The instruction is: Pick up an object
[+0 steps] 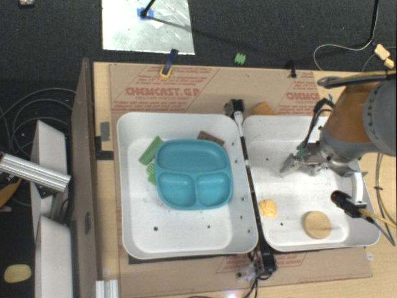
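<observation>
1. Two white bins sit side by side on the bench: the left bin (133, 228) and the right bin (291, 241), touching along a shared middle edge.
2. One blue divided tray (192, 172) lies in the left bin, with three compartments. One green piece (149, 151) pokes out from under its left edge, and one dark brown piece (211, 137) shows at its upper right.
3. Two loose things lie in the right bin's near half: one small yellow lump (268, 208), bumpy and rounded, close to the middle edge, and one tan disc (317, 224), flat and round, to its right. They lie apart from each other.
4. My pincer (291, 164) hangs low over the right bin's middle, above and well apart from both pieces; it pinches nothing, and I cannot tell whether it is spread or pressed together.
5. My one arm (356, 120) reaches in from the right, grey with its orange band.
</observation>
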Available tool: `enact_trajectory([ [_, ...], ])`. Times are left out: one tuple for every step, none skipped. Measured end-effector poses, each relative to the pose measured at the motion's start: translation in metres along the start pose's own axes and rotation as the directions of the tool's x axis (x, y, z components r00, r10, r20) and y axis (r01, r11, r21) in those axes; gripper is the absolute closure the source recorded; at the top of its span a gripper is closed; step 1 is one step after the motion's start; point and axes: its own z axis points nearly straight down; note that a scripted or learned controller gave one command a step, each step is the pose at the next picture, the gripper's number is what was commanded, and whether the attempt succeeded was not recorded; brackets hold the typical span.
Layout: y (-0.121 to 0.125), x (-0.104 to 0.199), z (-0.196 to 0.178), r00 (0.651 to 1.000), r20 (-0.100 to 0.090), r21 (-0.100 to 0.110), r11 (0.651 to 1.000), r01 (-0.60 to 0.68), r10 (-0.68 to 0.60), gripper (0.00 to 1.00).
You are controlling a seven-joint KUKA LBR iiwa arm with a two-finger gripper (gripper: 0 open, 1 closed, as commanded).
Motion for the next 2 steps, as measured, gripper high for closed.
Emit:
enact_trajectory([
  [0.005, -0.002, -0.012, 1.0, 0.004, -0.011, 1.0, 0.002, -0.002, 1.0],
  [0.053, 0.034, -0.127, 1.0, 0.005, -0.023, 1.0, 0.01, -0.01, 1.0],
])
